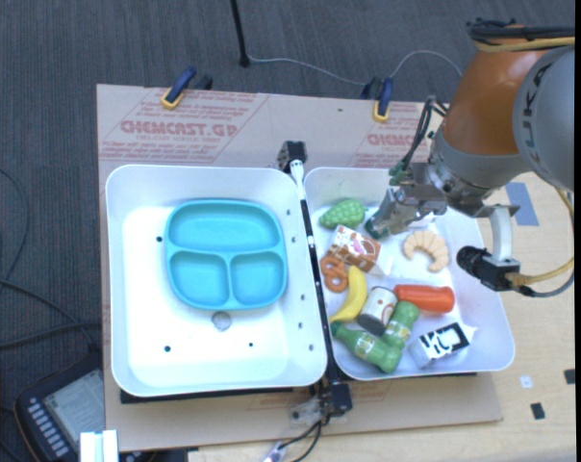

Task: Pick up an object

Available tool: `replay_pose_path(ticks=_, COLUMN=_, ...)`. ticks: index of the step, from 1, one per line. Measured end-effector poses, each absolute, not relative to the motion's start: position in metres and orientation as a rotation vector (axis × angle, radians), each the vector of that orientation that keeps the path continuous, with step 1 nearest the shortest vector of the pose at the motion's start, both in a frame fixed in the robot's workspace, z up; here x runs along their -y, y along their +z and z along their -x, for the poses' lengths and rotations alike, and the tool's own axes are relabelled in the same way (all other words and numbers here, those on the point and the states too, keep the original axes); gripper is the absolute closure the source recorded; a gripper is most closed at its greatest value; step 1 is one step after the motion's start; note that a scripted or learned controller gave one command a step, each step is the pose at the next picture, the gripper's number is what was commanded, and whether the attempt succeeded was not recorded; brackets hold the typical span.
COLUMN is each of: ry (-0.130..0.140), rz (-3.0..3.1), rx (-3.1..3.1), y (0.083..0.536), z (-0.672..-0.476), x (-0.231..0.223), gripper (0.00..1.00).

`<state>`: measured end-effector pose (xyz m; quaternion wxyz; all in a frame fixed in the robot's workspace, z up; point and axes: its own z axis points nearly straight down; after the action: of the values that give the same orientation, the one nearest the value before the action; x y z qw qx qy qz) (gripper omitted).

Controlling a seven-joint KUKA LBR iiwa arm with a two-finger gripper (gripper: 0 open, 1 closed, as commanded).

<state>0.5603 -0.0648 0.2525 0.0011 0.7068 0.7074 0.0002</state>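
The right bin [492, 349] holds several toy foods: a green leafy piece [345, 212], a patterned snack [354, 248], a pretzel [333, 274], a banana [352, 296], a croissant [426, 248], a red-orange pepper [426, 297], a small can [379, 307], a green bottle [382, 340] and a black-and-white carton [442, 341]. My gripper [388, 219] hangs low over the bin's upper middle, between the leafy piece and the croissant. Nothing shows between its fingers.
The left bin [137, 287] holds a blue divided plate [225, 256]. Both bins sit on a cardboard sheet [175, 128] clamped at the back. A black cable fitting [481, 264] hangs over the right bin's right wall.
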Motion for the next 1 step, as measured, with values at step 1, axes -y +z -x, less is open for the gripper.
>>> replay_pose_path(ticks=1, ry=-0.002, rz=-2.22, rx=-2.221, y=0.2519, z=-0.5599, x=0.0652, gripper=0.0)
